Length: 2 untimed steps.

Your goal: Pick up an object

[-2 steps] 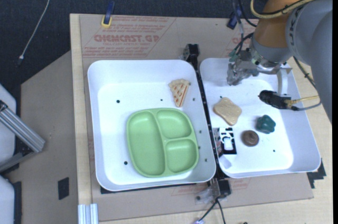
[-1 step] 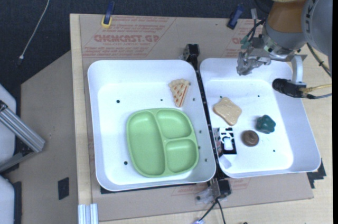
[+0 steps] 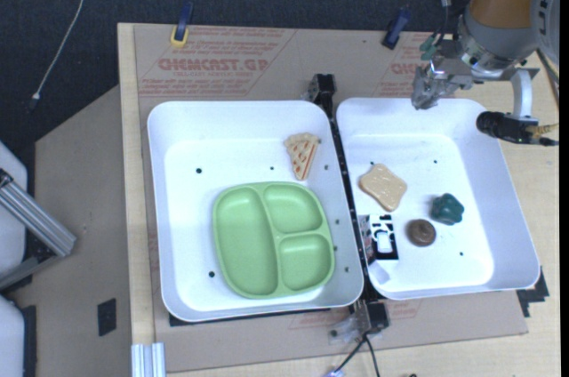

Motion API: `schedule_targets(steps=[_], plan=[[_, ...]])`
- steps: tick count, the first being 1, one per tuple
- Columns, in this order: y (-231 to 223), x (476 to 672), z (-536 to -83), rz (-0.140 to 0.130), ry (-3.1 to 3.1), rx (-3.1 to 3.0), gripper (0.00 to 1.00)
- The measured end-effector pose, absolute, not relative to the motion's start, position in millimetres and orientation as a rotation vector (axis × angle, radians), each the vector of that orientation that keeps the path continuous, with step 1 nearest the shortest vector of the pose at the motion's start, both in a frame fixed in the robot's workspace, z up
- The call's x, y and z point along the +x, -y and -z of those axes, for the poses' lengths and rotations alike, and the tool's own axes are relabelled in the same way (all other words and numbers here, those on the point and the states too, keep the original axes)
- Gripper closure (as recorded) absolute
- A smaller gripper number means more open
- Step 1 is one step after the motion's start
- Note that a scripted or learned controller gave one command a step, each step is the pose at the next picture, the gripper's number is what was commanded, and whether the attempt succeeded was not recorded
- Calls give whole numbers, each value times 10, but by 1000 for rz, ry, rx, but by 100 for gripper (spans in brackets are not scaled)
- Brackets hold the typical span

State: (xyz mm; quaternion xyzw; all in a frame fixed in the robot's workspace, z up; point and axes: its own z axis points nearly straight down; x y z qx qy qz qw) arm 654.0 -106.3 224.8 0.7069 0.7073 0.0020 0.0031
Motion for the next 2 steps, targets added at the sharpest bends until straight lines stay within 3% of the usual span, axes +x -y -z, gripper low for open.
schedule_targets(steps=[2], plan=[[-8, 6362, -2233, 1, -2229, 2218, 100]])
